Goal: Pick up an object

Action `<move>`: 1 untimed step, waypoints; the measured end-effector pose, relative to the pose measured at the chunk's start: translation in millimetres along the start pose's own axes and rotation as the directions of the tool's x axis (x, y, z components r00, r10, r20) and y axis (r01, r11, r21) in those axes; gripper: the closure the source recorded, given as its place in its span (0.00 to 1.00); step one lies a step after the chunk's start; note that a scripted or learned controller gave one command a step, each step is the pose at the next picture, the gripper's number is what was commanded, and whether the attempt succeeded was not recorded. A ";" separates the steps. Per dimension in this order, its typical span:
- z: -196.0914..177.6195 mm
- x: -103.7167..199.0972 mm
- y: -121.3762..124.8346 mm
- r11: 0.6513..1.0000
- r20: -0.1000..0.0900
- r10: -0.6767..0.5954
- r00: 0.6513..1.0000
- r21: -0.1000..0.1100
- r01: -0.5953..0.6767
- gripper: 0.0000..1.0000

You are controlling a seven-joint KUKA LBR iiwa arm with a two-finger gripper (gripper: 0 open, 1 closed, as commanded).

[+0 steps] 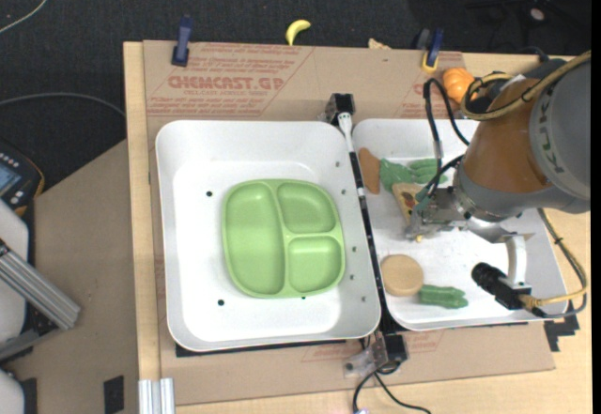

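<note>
My gripper (423, 222) hangs low in the right bin (488, 314), near that bin's left-centre, below the grey and orange arm. Just up and left of it lie a green leafy item (410, 170) and a small yellow-brown piece (408, 201). A brown oblong item (370, 172) rests by the bin's left wall. A tan round disc (402, 274) and a small green item (442, 297) lie nearer the front, below the gripper. No item shows between the gripper's tips; the arm hides part of the bin's right half.
The left bin (183, 168) holds a green divided plate (282, 237). An orange item (456, 82) sits on the cardboard behind the right bin, and a yellow banana-shaped item (298, 29) lies at the bench's far edge. Blue clamps grip that back edge.
</note>
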State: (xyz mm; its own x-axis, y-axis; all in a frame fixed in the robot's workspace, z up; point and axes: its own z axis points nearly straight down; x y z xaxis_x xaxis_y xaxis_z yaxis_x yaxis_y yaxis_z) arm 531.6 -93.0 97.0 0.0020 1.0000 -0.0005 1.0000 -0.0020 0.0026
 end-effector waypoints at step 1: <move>-9.7 0.0 0.3 1.000 0.001 0.001 1.000 -0.002 -0.001 1.00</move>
State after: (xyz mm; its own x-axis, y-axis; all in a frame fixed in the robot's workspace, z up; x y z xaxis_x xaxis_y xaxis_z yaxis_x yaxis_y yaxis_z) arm 531.9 -93.0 106.7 0.0025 1.0000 -0.0011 1.0000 -0.0025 0.0045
